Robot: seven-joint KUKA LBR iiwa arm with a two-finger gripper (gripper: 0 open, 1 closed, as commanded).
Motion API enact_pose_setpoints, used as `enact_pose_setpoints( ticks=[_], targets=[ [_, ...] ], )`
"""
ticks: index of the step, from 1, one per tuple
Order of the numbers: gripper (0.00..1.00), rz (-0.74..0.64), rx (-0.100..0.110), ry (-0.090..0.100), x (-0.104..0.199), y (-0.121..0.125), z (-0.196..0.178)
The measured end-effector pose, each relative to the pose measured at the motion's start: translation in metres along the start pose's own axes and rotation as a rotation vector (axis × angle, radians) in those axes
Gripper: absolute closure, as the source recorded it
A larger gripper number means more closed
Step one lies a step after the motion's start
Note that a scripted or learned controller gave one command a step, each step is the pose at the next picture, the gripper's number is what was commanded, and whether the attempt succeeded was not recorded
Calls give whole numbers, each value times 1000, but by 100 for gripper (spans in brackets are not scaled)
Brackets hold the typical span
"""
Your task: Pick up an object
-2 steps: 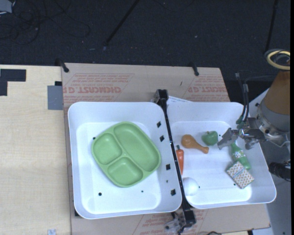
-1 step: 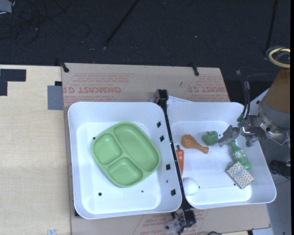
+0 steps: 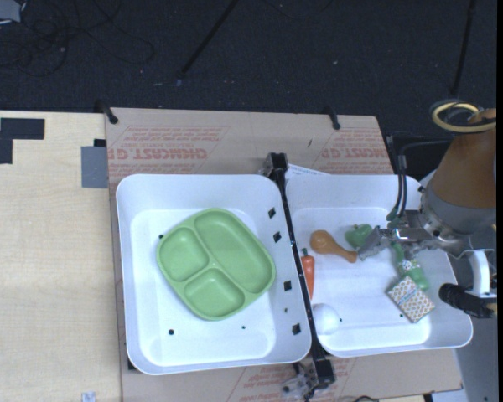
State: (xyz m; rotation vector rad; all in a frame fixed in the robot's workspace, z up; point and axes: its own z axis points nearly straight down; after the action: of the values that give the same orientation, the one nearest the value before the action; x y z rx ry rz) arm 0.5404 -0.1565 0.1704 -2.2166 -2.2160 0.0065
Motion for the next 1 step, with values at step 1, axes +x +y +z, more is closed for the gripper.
enact_pose_setpoints(
  ticks=[1],
  targets=[
    [0, 1, 1, 0, -3, 1, 64]
  ],
)
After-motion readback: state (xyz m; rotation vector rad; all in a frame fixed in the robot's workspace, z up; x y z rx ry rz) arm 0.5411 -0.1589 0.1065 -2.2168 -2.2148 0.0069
